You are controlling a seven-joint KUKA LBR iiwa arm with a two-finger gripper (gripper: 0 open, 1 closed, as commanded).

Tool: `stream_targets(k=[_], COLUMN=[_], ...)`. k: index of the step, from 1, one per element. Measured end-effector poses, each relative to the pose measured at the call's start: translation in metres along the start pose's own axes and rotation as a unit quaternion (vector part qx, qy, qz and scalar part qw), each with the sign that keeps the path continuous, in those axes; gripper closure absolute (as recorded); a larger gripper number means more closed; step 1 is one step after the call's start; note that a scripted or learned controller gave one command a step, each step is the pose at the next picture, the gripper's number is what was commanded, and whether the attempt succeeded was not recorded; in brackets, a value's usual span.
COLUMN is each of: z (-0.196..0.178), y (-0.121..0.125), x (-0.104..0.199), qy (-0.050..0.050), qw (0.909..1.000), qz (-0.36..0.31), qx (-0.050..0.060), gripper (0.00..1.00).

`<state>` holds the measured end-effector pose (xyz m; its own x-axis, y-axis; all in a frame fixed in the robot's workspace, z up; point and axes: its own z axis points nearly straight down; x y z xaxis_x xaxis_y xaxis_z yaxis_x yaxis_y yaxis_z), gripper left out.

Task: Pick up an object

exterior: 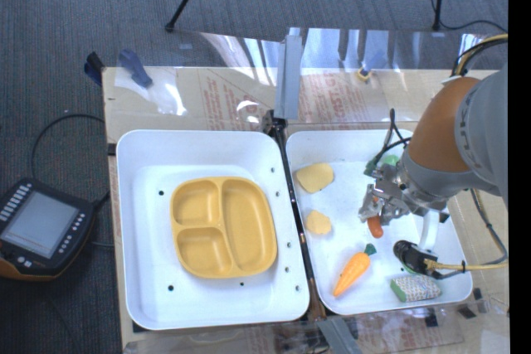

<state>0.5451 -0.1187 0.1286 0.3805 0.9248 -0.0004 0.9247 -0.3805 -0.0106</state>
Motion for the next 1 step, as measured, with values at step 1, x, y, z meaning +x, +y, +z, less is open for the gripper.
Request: stream_targets(k=[1], z=[-0.0970], y=[0.0235], x=[0.0347], qy=[0.001], qw=[0.9992], qz=[-0.040], qx=[-0.008], gripper=[1.00])
